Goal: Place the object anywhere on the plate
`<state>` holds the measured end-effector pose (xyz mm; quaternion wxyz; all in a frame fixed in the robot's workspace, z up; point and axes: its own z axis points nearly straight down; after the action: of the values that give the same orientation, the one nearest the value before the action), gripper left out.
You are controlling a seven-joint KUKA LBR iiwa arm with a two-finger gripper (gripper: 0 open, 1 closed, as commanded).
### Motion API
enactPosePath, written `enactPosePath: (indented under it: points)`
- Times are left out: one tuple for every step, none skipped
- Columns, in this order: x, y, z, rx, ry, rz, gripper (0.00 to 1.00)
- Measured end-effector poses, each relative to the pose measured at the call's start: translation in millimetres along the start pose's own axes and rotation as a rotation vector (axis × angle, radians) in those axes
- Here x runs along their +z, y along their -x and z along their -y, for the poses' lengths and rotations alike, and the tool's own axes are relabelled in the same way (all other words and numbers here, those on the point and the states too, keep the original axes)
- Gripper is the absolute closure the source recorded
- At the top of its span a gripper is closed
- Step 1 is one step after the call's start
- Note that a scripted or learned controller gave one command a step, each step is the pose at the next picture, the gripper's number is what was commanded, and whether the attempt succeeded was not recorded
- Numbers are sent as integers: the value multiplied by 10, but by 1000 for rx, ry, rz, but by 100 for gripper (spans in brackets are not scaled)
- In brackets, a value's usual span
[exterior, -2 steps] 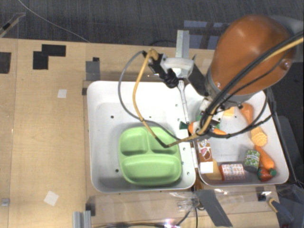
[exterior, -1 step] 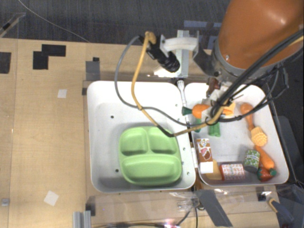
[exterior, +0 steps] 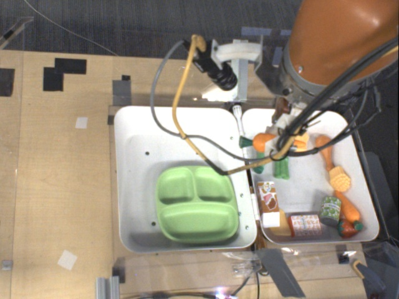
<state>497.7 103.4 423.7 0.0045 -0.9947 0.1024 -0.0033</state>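
Looming over the right bin (exterior: 368, 167), the arm (exterior: 343, 30) and cables hide the end effector; its opening and any hold cannot be told. Toy foods lie there, a carrot (exterior: 265, 142) half-covered. The green plate (exterior: 196, 204) sits in the left bin (exterior: 134, 167).

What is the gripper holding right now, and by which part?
It cannot be told. The arm hangs over the right bin, above the orange toy and green piece, hiding its gripper. The green plate sits in the left bin.
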Motion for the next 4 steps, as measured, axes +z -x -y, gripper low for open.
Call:
enactPosePath:
  points:
    - [-111,-9,19,3,-5,-2,100]
    - [1157,-60,-427,-5,8,12,100]
    - [2438,-180,49,-13,7,15,100]
    - [2621,-235,217,-7,6,6,100]
